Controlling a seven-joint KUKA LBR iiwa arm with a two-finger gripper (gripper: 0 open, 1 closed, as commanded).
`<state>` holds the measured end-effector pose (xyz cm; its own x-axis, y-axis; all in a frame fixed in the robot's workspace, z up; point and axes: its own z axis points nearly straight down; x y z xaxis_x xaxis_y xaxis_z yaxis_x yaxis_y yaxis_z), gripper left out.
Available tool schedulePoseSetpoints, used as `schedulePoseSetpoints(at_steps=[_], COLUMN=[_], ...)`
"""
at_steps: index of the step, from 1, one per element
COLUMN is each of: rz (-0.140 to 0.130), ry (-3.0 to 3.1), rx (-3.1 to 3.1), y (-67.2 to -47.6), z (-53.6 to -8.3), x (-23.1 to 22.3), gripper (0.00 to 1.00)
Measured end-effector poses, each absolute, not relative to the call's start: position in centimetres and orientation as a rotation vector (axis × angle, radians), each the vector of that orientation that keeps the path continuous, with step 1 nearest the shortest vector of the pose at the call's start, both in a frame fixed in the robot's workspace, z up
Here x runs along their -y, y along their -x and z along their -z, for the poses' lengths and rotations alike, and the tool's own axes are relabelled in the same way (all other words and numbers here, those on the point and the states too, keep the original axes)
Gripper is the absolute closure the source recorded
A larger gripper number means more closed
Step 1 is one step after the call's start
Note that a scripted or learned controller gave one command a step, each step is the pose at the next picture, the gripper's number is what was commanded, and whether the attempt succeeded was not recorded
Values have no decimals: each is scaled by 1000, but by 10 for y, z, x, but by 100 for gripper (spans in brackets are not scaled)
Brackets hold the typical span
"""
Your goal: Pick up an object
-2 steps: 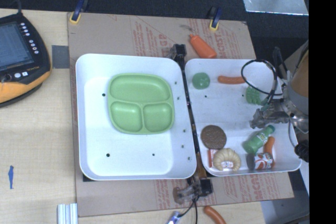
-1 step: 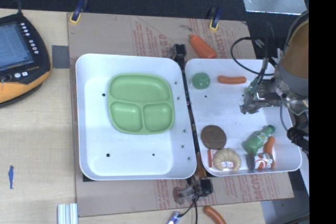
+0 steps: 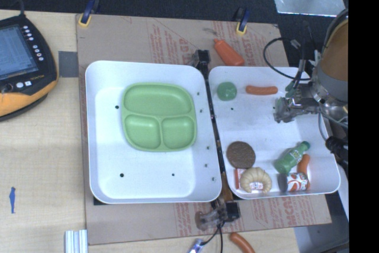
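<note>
The right bin [image 3: 254,127] holds a green ball [image 3: 226,91], a thin orange sausage [image 3: 261,90], a brown round cookie [image 3: 241,154], a beige pastry [image 3: 255,179], a green bottle [image 3: 292,157] and a small red and white can [image 3: 298,181] beside an orange carrot piece [image 3: 304,164]. My gripper [image 3: 286,110] hangs over the right side of this bin, right of the sausage and above the green bottle. Nothing shows between its fingers.
The left bin [image 3: 106,186] carries a green divided plate [image 3: 159,116]. An orange carrot [image 3: 228,53] lies on the cardboard behind the bins, another orange piece [image 3: 243,242] in front. A teach pendant [image 3: 23,65] rests at far left. Cables run near the arm.
</note>
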<state>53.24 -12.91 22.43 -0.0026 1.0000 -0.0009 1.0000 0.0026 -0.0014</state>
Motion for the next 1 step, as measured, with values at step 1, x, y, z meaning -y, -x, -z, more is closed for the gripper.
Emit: schedulePoseSetpoints(at_steps=[1], rz=[-1], ry=[2216], rx=[2224], y=[-575], z=[-239], x=[86], gripper=[100])
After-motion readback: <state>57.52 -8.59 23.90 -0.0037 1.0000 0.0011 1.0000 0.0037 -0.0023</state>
